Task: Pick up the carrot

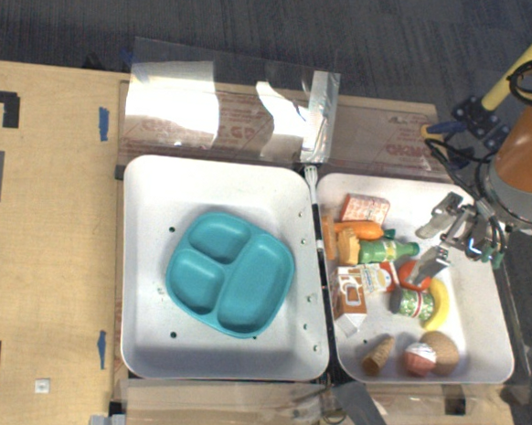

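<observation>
Potato (442, 350) nearest; gripper (434, 257) over green can (412, 303), carrot (364, 230) apart.

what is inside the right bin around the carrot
The carrot lies near the right bin's back left, beside a small box and a green bottle. Anything beneath them is covered.

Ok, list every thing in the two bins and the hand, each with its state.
carrot: lying in right bin, not held
green bottle: on its side beside carrot
banana: lying flat
green can: lying by banana
teal tray: upright in left bin
hand: above right bin, holding nothing
</observation>
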Available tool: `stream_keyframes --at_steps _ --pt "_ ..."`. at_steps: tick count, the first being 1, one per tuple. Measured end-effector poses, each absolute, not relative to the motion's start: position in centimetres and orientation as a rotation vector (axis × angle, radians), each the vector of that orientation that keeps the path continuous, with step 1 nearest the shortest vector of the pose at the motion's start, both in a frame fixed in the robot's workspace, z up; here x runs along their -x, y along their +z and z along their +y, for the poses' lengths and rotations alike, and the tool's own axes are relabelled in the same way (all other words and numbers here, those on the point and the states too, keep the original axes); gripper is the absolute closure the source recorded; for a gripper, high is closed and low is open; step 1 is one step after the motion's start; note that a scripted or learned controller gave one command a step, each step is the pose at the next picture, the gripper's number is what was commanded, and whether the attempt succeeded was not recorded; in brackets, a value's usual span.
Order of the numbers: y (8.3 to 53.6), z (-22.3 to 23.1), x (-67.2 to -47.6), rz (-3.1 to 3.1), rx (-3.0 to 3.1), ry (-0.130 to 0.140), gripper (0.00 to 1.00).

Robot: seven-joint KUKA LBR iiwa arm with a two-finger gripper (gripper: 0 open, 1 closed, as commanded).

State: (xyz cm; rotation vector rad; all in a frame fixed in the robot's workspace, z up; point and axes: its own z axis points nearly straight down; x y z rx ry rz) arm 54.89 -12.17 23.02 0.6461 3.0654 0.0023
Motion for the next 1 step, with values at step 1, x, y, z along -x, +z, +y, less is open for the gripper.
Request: stream_keyframes --at_steps 1 --pt "12.31 -9.32 -59.81 3.069 -0.538 0.001 0.00"
